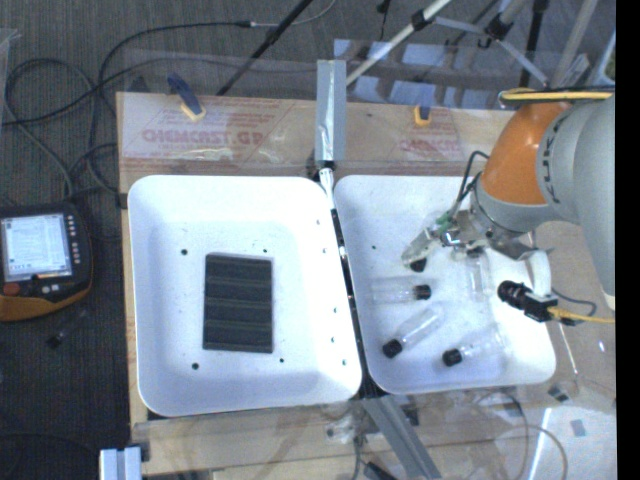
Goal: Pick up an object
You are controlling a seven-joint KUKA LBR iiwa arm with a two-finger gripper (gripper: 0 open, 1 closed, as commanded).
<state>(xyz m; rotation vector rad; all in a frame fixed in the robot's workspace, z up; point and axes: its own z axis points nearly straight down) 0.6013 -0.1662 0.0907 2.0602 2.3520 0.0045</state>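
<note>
Vials, clear with black caps, lie scattered in the right bin (372, 230): one (401, 292) near the bin's middle, lying level with its cap toward the right edge; a second (412, 331) below it, slanted, cap pointing at the bin's near left corner; a third (470, 349) toward the near right corner, cap to the left; a fourth (419, 255) higher up, slanted, cap low, just beside the gripper (452, 234). A fainter clear tube (476, 276) stands out poorly against the white floor right of the middle; its cap end cannot be made out. Arm (575, 163) comes in over the bin's right edge, orange band (520, 158) above the wrist, gripper low over the upper middle of the bin. Finger spacing cannot be judged at this slant, and whether the fourth vial touches the gripper or merely lies next to it cannot be told. Black plug with a yellow lead (525, 299) hangs off the wrist by the bin's right edge. Left bin (160, 218) holds a dark ribbed block (238, 302), lying flat a little left of its centre, long side running toward the near edge. Bins sit touching, side by side, on the bench (230, 138). Pendant (40, 258) with a lit screen lies on the floor, well left of the bench.
</note>
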